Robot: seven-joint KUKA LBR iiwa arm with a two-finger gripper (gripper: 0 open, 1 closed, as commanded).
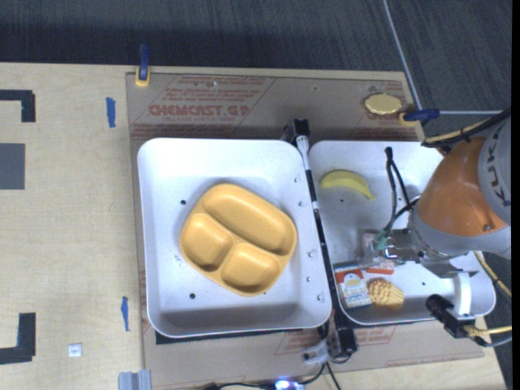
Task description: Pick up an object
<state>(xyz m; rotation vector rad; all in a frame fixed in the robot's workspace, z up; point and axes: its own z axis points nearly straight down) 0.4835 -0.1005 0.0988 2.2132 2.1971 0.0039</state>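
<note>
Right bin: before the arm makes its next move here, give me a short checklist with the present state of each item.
1. Target candidates in the right bin: a banana and a flat snack packet lie there: ok.
2. Gripper placed over the right bin, between banana and packet: ok.
3. Object seen between the fingers: cannot tell; the wrist hides them.
4. Banana lies apart from the bin walls, with room around it: ok.
5. Packet lies against the bin's near wall, awkward to grasp: not ok.
6. Yellow tray sits in the left bin, away from the arm: ok.
</note>
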